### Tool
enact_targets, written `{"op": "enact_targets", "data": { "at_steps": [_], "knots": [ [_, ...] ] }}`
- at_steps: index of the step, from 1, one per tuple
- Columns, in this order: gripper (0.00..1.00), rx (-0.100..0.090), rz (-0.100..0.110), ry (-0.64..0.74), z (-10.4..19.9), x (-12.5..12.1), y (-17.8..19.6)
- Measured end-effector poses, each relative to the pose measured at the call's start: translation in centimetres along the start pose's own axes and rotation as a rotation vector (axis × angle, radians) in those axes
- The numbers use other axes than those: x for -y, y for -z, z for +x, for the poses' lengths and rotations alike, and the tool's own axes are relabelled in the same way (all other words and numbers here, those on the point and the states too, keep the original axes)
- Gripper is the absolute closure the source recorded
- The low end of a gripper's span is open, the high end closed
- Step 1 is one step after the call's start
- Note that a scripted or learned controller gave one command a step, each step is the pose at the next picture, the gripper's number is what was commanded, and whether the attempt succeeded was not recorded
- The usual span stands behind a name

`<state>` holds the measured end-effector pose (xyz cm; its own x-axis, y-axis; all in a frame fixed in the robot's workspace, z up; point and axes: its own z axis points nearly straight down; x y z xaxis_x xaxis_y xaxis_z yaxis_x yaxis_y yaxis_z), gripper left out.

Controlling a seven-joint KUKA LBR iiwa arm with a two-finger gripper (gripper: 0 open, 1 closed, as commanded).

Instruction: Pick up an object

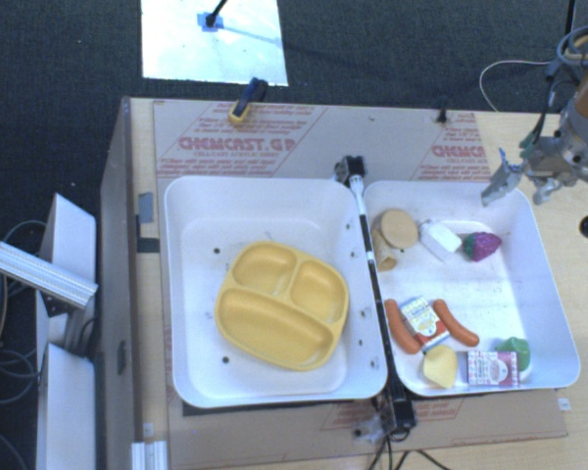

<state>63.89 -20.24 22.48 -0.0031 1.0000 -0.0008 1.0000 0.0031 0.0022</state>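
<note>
My gripper (523, 186) hangs over the far right corner of the right bin (547, 262), open, with nothing between its fingers. The right bin holds a tan bun (398, 230), a white bottle (438, 240), a purple toy fruit (482, 246), two orange sausages (403, 327) (457, 324) with a small packet (419, 315) between them, a yellow wedge (439, 367), a red and white carton (492, 368) and a green piece (514, 351). The purple fruit is the nearest item, down and to the left of the gripper.
A yellow divided plate (282, 305) lies in the left bin (191, 262). A black divider (368, 262) runs between the two bins. Cables (514, 71) hang beside the arm at the upper right. A yellow-handled tool (245, 102) rests on the board behind the bins.
</note>
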Motion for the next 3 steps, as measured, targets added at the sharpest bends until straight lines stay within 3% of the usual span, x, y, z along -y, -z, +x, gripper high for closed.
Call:
{"op": "enact_targets", "data": {
  "at_steps": [1, 2, 3],
  "knots": [
    [0.00, 0.005, -0.017, 0.000, -0.5, 1.1, -12.1],
    [1.00, 0.007, -0.019, 0.002, -0.5, 1.0, -11.1],
    [1.00, -0.002, 0.000, 0.001, 7.4, 6.2, -7.7]
  ]
}}
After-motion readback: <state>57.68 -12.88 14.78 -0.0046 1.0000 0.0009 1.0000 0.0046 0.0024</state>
